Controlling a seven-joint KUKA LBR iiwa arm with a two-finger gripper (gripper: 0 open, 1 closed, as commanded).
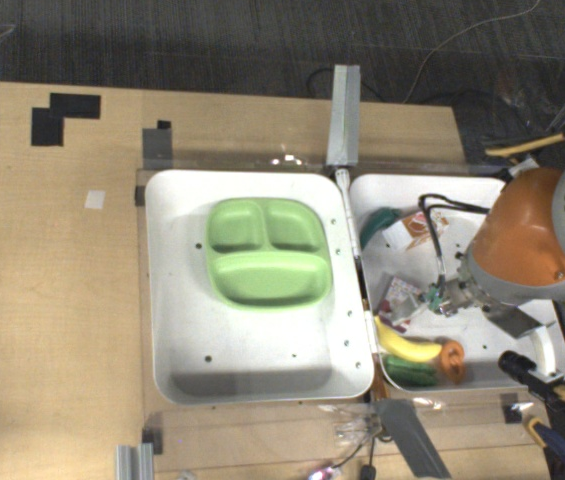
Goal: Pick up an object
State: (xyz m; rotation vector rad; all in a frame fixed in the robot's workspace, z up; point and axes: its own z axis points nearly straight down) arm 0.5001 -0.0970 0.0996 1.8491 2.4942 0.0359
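Wooden bench point(52, 298) carries two white bins side by side. Left bin point(177, 368) sits well apart from gripper point(440, 298), on far side of divider. Right bin point(482, 190) lies directly under gripper. Black patches point(65, 114) on bench top, far from gripper.

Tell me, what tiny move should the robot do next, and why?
Probably lower a little onto the crinkly wrapper. The gripper hangs in the right bin beside it, holding nothing I can see, with the banana just below.
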